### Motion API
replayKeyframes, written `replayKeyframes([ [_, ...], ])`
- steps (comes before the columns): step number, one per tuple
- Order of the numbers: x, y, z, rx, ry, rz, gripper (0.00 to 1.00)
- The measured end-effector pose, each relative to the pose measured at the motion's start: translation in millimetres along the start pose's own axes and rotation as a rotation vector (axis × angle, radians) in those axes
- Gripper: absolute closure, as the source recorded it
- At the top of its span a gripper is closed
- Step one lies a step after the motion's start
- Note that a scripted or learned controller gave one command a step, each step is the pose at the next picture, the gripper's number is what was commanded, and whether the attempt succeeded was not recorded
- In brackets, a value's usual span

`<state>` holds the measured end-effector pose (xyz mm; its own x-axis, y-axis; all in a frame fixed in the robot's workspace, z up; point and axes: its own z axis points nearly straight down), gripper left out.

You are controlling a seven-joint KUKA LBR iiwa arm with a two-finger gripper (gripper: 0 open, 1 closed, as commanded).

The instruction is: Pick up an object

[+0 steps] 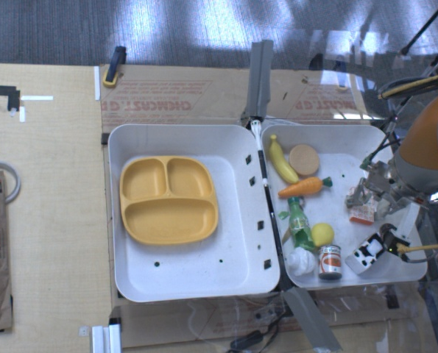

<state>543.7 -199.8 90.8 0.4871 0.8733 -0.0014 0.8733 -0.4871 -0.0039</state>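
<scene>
the claw [371,195] hangs over the right bin's [351,144] far side, its metal tips low over a small red-and-white carton [363,213]; whether it is apart or together i cannot tell. just beside lies a black-and-white patterned block [366,253]. toward the divider sit a curved yellow banana [281,161], a round tan disc [304,159], a tapered orange carrot [302,188], a green bottle [299,223], a lemon [322,234] and a small can [330,262]. the left bin [196,278] holds a smooth yellow sectioned plate [169,199]. the table [42,197] is pale wood.
</scene>
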Motion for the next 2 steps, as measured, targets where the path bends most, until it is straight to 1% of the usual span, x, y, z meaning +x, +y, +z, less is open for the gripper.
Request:
replayKeyframes([
  [1, 31, -2, -120, -0.002, -0.001, 0.012, 1.0],
  [2, 59, 14, -57, 0.0, -0.001, -0.011, 1.0],
])
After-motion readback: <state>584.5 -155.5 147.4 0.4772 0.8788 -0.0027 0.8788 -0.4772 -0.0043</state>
